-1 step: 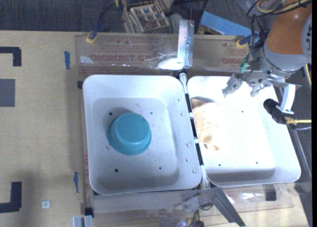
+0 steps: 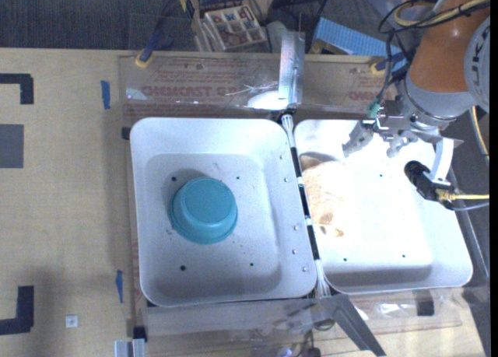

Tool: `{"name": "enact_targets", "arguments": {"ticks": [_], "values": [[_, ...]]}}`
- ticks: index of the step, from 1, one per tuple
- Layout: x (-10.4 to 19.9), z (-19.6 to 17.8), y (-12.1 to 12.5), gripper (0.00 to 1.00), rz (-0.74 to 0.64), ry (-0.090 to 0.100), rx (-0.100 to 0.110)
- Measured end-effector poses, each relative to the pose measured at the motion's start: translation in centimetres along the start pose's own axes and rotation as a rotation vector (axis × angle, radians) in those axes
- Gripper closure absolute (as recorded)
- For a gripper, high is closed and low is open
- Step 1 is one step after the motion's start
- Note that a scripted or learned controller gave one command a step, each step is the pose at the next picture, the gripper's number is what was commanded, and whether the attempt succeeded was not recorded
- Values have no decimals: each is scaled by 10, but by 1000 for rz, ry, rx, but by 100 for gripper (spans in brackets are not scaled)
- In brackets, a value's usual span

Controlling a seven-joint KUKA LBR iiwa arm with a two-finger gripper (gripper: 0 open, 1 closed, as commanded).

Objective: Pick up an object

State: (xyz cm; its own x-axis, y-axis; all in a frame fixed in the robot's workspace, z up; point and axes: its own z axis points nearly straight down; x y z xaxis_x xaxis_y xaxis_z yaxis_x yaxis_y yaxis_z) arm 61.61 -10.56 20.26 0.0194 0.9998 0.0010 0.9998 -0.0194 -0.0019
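Looking down on the light wooden bench (image 2: 62, 215): two shallow white plastic bins sit side by side, rims touching along the middle. The left bin (image 2: 156, 145) holds a round teal plastic bowl (image 2: 204, 208), upside down, left of the bin's centre and clear of all walls. The right bin (image 2: 447, 270) shows a brownish stain (image 2: 319, 192) along its left side, next to the shared rim.

The grey arm with its orange band (image 2: 443, 52) comes in from the right and hangs over the far part of the right bin. The pincer (image 2: 366, 136) sits near that bin's far left corner, well apart from the bowl and in the other bin. Nothing visible between its fingers. Whether they're spread or pressed together, can't tell; too small and washed out against the white.

A black cylindrical part (image 2: 419, 176) hangs off the wrist, with a yellow-tipped cable (image 2: 467, 204) running right. Clutter beyond the bench: a wooden crate (image 2: 226, 9) and a blue ridged pad (image 2: 350, 36).
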Motion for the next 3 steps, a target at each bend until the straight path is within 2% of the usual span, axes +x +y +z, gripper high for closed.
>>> {"name": "enact_targets", "arguments": {"ticks": [1, 2, 3], "values": [[-98, 54, 9, 0, -122, -3, -4], [8, 110, 35, 0, -262, -2, -5], [21, -32, 26, 0, -442, -4, -7]]}}
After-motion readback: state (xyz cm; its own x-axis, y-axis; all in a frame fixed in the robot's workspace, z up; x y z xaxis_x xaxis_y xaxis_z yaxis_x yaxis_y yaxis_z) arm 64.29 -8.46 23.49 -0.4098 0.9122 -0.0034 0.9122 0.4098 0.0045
